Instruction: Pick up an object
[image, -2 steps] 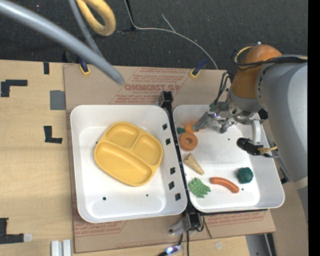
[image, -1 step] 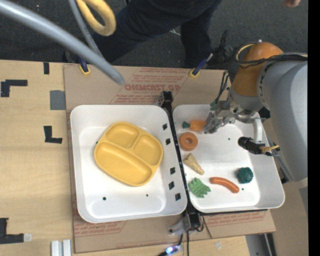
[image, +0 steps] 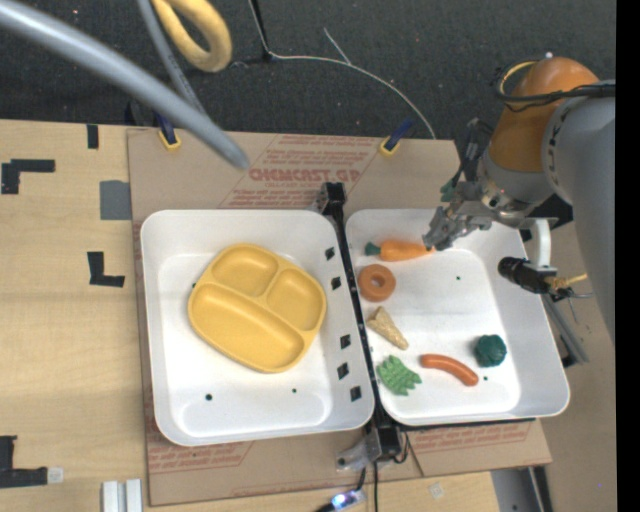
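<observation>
Right white bin (image: 520, 395): gripper (image: 440, 238) hovered at orange plastic carrot (image: 402, 251); finger state could not be told. Nearby: orange ring (image: 377, 282), beige wedge (image: 387, 328), green leaf (image: 398, 376), red sausage (image: 449, 368), dark green lump (image: 490, 350).

I count two white bins (image: 160, 330) on my bench. One yellow tray (image: 258, 306) sits in the left bin; the right holds six small items (carrot (image: 402, 251), doughnut (image: 377, 283), wedge (image: 387, 328), leafy green (image: 398, 376), sausage (image: 449, 368), dark-green lump (image: 490, 350)).

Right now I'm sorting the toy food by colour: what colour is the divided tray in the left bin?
Yellow. The divided tray shows plainly in the camera view.
</observation>
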